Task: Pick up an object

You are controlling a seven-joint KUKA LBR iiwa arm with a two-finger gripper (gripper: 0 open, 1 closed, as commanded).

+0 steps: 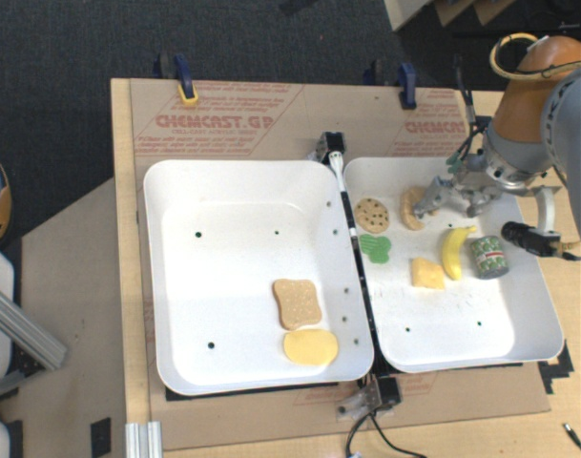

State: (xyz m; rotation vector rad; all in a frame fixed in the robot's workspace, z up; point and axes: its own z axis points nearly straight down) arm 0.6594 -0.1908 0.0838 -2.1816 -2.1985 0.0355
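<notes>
Gripper (pixel 441 198) is low in the right bin (pixel 519 337), at a tan piece (pixel 413 209) near the back wall; can't tell its state. Risk: cookie (pixel 372 215) and banana (pixel 452 253) sit close, so a grab may nudge them or slip off.

You see two bins of smooth white plastic, the left bin (pixel 176 284) and the right bin (pixel 519 322), both faintly glossy. They sit on a matt brown board (pixel 271 113) that looks like cardboard or paper-faced sheet, printed in red. The floor (pixel 80 27) around it looks like dark, rough carpet. The banana (pixel 451 253) looks like glossy plastic; the toast slice (pixel 298 303) looks matt and grainy.
</notes>
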